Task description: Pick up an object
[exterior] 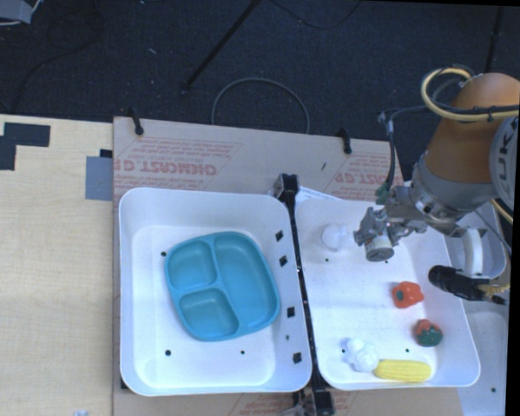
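Note:
My gripper (pixel 379 245) hangs over the upper part of the right bin (pixel 460 378), reaching in from the right. A small white ball (pixel 333 236) lies just left of it, apart from it. Below it an orange pepper-like toy (pixel 407 294) sits in the middle of the bin. A red and green toy (pixel 427 332) lies further toward the front right. Along the front edge are a yellow corn cob (pixel 402 369) and a white lumpy object (pixel 355 351) touching its left end. Nothing shows in the gripper.
The left bin (pixel 139 362) holds a blue divided plate (pixel 221 284). A black divider strip (pixel 293 274) runs between the bins. A black cylindrical part (pixel 454 282) juts in at the right bin's right edge. Cardboard lies under both bins.

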`<state>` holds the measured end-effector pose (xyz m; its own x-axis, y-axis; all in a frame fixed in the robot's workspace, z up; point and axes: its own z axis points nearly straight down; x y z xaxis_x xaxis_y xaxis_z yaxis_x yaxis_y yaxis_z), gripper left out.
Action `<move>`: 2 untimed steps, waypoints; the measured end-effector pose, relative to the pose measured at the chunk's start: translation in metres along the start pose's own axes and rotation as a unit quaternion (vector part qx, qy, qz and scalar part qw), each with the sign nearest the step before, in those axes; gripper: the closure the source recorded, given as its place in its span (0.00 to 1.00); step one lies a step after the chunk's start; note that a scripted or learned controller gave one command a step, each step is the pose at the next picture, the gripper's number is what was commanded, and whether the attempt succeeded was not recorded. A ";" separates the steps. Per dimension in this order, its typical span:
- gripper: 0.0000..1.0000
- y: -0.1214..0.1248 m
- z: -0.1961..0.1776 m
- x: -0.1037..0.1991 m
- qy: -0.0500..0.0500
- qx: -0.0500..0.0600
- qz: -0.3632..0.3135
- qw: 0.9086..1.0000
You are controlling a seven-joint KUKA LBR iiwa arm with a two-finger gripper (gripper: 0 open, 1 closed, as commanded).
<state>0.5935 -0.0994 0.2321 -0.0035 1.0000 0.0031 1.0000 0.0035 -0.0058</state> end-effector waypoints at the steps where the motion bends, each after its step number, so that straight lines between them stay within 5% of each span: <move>1: 1.00 -0.021 -0.008 0.048 0.000 -0.001 0.000 1.000; 2: 1.00 -0.036 -0.013 0.094 0.000 0.000 0.000 1.000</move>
<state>0.5577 -0.0054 0.2459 -0.0040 1.0000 0.0027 1.0000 0.0041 -0.0049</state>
